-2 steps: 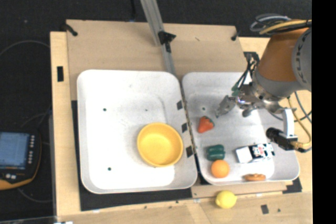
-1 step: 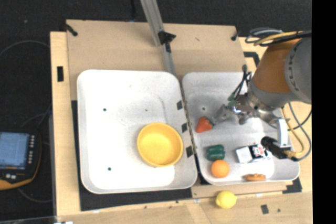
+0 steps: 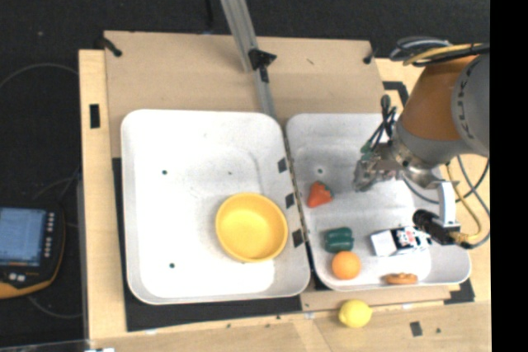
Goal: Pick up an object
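My gripper (image 3: 369,175) hangs over the upper middle of the right bin (image 3: 330,136), below the grey arm with its orange band. A red piece (image 3: 318,194) lies to its left on the bin floor, apart from it. Lower in the same bin sit a dark green block (image 3: 338,240), an orange ball (image 3: 346,265), a white box with dark print (image 3: 398,241) and a small orange-brown item (image 3: 402,279) at the front rim. Nothing shows between the fingers.
The left bin (image 3: 190,161) holds a yellow bowl (image 3: 251,227) near its right side. A yellow ball (image 3: 354,313) lies on the bench in front of the right bin. A metal rod (image 3: 239,21) slants down from the top. A handheld screen (image 3: 25,247) lies far left.
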### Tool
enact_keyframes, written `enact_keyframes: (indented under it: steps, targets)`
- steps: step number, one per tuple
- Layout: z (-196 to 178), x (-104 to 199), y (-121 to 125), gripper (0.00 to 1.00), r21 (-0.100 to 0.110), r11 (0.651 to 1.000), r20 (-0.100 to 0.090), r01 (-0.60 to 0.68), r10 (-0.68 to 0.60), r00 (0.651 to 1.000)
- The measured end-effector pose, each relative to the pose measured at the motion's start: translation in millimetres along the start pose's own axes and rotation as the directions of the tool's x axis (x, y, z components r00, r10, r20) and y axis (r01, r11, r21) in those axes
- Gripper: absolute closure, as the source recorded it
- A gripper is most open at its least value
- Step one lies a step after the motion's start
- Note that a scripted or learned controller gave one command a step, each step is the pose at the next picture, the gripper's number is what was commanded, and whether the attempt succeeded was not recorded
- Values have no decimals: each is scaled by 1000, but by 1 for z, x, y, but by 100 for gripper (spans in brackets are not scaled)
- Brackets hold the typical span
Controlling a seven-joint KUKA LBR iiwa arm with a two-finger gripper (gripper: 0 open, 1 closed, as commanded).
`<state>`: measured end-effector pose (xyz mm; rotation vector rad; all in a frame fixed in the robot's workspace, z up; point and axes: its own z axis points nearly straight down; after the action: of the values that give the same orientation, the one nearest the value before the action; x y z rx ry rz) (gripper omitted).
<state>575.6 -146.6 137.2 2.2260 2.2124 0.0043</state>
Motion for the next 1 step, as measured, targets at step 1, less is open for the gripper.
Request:
enact_keyframes:
  steps: [1]
  targets:
    - [-63,-2,8,100,-4,1000,1,9,-9,1000]
